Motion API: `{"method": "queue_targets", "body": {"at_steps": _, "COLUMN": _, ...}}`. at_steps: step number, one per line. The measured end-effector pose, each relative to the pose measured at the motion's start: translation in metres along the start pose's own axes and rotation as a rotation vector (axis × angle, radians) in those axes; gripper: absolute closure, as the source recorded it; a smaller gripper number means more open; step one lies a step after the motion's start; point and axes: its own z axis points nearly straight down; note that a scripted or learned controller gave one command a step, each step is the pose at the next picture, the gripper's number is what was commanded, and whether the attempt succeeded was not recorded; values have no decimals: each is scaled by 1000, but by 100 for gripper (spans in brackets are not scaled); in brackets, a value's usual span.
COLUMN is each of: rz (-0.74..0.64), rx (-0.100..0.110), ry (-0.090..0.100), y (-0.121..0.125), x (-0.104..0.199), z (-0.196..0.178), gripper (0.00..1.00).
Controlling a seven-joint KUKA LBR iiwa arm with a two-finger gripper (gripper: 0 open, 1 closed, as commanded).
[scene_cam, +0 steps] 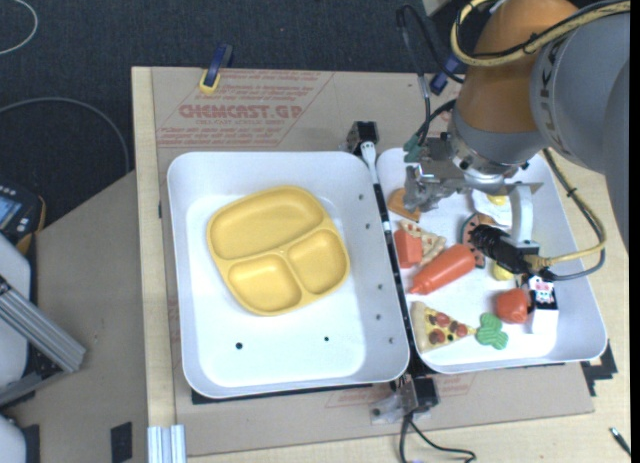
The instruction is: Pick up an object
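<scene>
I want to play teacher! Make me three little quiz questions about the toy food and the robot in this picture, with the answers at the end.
1. True or false: the yellow tray lies in the left bin.
2. Which toy lies closest to the pizza slice? A) the carrot B) the green toy C) the blue-and-yellow clamp
3. Fill in: the robot's claw hangs over the ____ bin.

Key: 1 true; 2 B; 3 right.
</scene>
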Motion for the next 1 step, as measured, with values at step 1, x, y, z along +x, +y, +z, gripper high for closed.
{"method": "queue_targets", "body": {"at_steps": 1, "rz": -1, "rx": 0, "ry": 0, "y": -5, "x": 5, "z": 0, "gripper": 100}}
